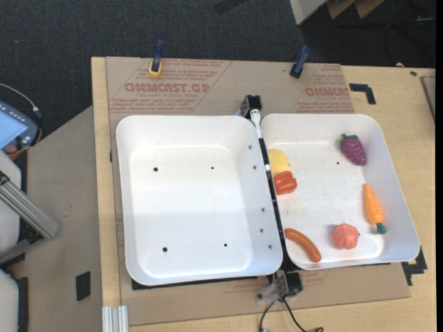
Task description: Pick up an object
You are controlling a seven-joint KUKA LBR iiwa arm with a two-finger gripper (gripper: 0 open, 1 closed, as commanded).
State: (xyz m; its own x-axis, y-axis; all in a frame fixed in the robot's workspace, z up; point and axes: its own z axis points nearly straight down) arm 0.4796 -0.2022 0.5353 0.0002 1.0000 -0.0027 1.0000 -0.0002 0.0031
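The right bin (315,144) holds several toy foods. A purple bunch of grapes (353,149) lies near its far right corner. A yellow piece (278,161) rests against the bin's left wall, with a red pepper (284,182) touching it just below. An orange carrot (374,207) lies along the right wall. A pink-red round fruit (345,236) sits near the front edge, and an orange-red sausage (302,244) lies at the front left corner.
The left bin (187,199) sits beside the right one on a cardboard sheet (201,81). Blue and yellow clamps (157,59) (300,61) hold the sheet's far edge. Cables and a clip (284,286) sit at the front between the bins.
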